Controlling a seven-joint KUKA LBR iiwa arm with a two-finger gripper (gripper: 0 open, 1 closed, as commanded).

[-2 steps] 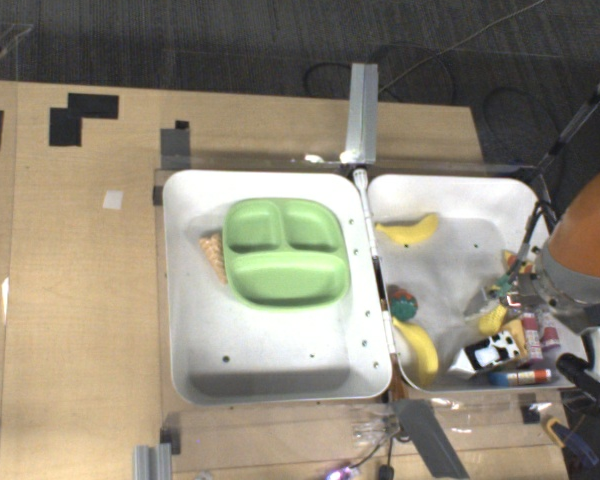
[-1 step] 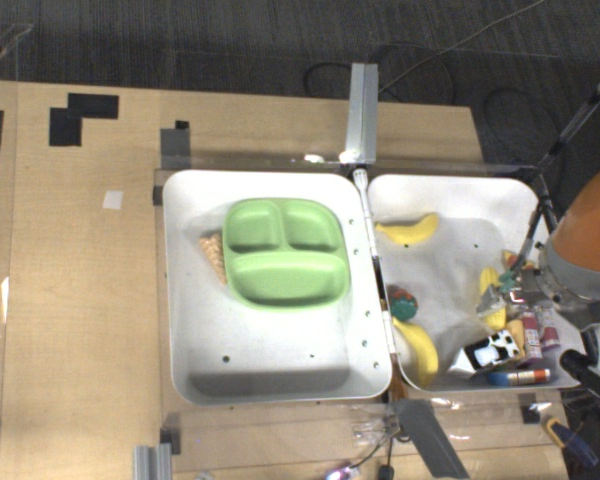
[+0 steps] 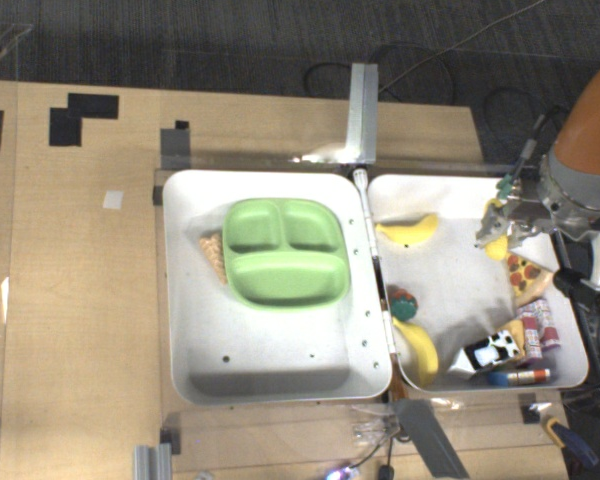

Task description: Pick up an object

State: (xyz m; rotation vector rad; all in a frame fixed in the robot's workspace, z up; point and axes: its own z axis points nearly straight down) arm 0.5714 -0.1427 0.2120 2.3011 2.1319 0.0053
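The gripper (image 3: 500, 230) hangs over the far right part of the right bin (image 3: 450, 268), on the grey arm with its orange band. A small yellow object (image 3: 496, 247) lies directly under it, partly hidden by it. A pizza slice (image 3: 528, 276) lies just right of and below the gripper. A yellow banana (image 3: 410, 231) rests to its left near the bin's far wall. Along the near side are a second banana (image 3: 418, 349), a green and red object (image 3: 403, 303), a black and white box (image 3: 492, 351), a marker (image 3: 515, 376) and a pink packet (image 3: 537, 328).
The left bin (image 3: 195, 348) holds a green divided plate (image 3: 284, 251) with a tan waffle-like piece (image 3: 212, 256) sticking out from under its left edge. A metal divider (image 3: 372, 268) separates the bins. Cables run behind the bench.
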